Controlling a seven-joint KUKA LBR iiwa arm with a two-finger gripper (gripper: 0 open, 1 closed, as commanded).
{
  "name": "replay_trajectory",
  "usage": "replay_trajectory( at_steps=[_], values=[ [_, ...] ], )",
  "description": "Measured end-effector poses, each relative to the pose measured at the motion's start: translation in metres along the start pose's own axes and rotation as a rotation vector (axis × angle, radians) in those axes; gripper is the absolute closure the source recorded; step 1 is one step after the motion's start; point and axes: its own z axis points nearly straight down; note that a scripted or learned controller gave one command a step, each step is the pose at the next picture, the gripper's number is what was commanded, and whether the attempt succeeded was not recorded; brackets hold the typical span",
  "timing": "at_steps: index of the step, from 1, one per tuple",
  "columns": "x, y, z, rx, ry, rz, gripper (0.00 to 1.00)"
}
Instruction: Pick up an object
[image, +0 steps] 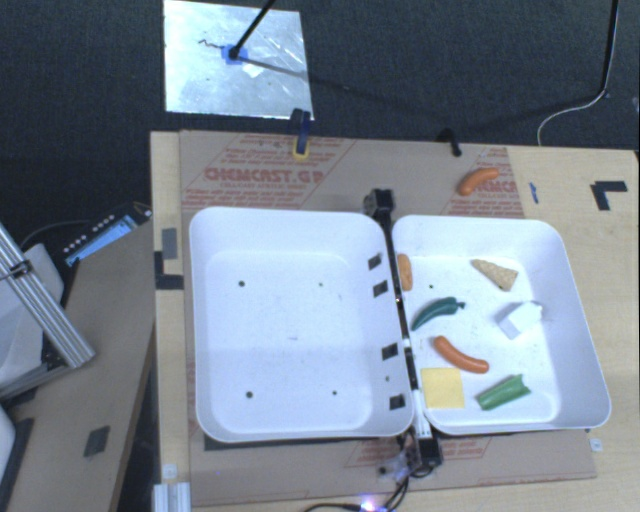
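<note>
Lying in the right bin (555, 350) are sausage (461, 354) and cheese (443, 388); gripper's state cannot be told.

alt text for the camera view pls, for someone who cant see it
Two shallow white bins sit side by side on a bench; the right bin holds small toy foods, including a yellow square, two green pieces and an orange sausage. Another sausage lies outside the bins.

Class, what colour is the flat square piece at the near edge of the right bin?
Yellow square piece, camera view.
</note>
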Motion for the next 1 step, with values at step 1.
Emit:
replay_trajectory(
  at_steps=[1],
  values=[
    [0.0053, 0.0033, -0.0066, -0.004, 0.001, -0.009, 1.0]
  ],
)
